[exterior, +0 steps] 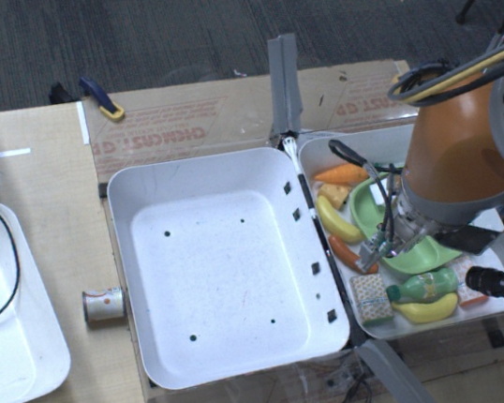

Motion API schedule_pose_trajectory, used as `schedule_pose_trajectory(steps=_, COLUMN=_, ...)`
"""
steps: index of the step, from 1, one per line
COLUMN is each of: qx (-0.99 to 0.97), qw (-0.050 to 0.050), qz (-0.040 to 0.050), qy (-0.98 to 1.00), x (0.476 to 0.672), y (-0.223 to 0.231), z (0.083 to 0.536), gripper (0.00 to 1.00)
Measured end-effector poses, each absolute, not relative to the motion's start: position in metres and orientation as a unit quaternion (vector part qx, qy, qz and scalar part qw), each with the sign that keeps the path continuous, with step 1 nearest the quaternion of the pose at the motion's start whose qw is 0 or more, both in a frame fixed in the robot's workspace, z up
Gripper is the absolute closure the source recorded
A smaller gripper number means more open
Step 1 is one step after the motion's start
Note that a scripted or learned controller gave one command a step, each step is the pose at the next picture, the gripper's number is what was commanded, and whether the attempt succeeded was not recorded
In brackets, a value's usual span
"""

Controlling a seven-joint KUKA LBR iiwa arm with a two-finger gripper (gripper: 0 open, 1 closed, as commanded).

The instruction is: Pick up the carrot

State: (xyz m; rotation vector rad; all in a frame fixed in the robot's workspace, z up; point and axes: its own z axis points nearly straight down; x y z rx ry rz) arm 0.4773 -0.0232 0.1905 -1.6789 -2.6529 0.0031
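Observation:
The carrot (343, 174) is an orange taper lying at the far left end of the right bin (315, 152), just behind a yellow banana (333, 217). My gripper (378, 254) hangs low over the middle of this bin, at the left rim of a green bowl (410, 254). It sits well in front of the carrot, close to a reddish-orange long piece (342, 251) by the bin's left wall. The orange wrist band hides much of the bowl and the bin's right side.
The right bin also holds a small patterned box (372, 297), a green bottle (423, 287), a second banana (428, 309) and a black utensil (350, 153). The left bin (214, 259) stands beside it. A small can (104, 305) lies on the bench.

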Motion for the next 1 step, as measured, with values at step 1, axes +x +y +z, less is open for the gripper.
schedule_pose_trajectory(steps=1, qx=-0.458, qw=-0.001, qz=0.0002, qy=-0.889, x=0.5751, y=-0.0632, z=0.2103, gripper=1.0)
